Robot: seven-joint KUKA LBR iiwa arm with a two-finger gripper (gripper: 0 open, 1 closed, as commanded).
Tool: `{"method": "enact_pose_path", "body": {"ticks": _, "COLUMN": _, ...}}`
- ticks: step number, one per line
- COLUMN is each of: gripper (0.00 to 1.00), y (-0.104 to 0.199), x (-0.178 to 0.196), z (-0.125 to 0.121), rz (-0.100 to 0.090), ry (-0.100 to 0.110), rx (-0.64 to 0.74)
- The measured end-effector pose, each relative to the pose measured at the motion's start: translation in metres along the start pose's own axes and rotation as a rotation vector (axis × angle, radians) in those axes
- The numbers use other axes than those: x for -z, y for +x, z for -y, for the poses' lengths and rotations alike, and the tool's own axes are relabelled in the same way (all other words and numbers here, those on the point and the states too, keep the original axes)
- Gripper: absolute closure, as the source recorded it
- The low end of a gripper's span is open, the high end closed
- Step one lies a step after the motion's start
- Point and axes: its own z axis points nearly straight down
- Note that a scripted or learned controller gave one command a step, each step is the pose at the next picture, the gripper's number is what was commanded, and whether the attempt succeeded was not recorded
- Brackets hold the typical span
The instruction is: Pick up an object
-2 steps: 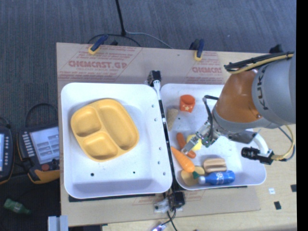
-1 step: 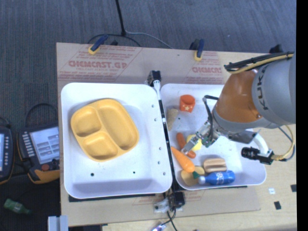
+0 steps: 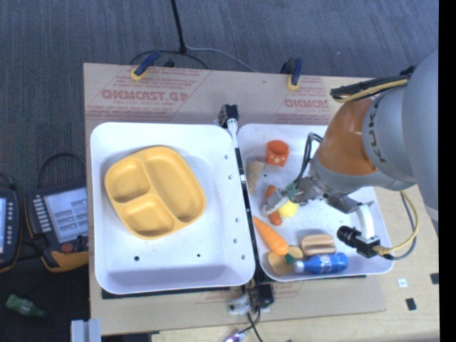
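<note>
The surface [image 3: 149,95] is a pale brown board printed with red lettering, clamped at its far edge by two blue-and-yellow clips [image 3: 144,65] and set over dark grey carpet [image 3: 71,20]. A black cable [image 3: 178,20] runs across the carpet toward the board. Off the left side lies a handheld control pendant with a lit screen [image 3: 60,216].

Two shallow white bins sit side by side. The left white bin [image 3: 214,255] holds a yellow plastic divided plate [image 3: 153,189], tilted a little askew. The right white bin [image 3: 381,223] holds the clutter: an orange plastic cup with a star mark [image 3: 277,152] at the far side, a toy orange carrot [image 3: 270,235] near the dividing wall, a small tan hot-dog bun toy [image 3: 318,244], and a blue-and-white bottle [image 3: 325,263] lying on its side along the near rim.

The grey arm with its orange band [image 3: 349,144] reaches in from the right, its jaws [image 3: 281,204] low in the middle of the right bin, right at a small yellow object [image 3: 288,209] and a short red piece [image 3: 271,193]. Whether the jaws are released or clenched, I cannot tell.
</note>
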Motion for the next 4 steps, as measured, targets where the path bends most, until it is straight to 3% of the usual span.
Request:
{"method": "enact_pose_path", "body": {"ticks": 1, "gripper": 0.0, "y": 0.0, "x": 0.0, "z": 0.0, "rz": 0.0, "ry": 0.0, "rx": 0.0}}
{"method": "enact_pose_path", "body": {"ticks": 2, "gripper": 0.0, "y": -0.012, "x": 0.0, "z": -0.008, "rz": 0.005, "ry": 0.001, "rx": 0.45}}
{"method": "enact_pose_path", "body": {"ticks": 3, "gripper": 0.0, "y": -0.012, "x": 0.0, "z": -0.008, "rz": 0.005, "ry": 0.001, "rx": 0.451}}
{"method": "enact_pose_path", "body": {"ticks": 4, "gripper": 0.0, "y": -0.009, "x": -0.001, "z": -0.025, "rz": -0.003, "ry": 0.01, "rx": 0.039}}
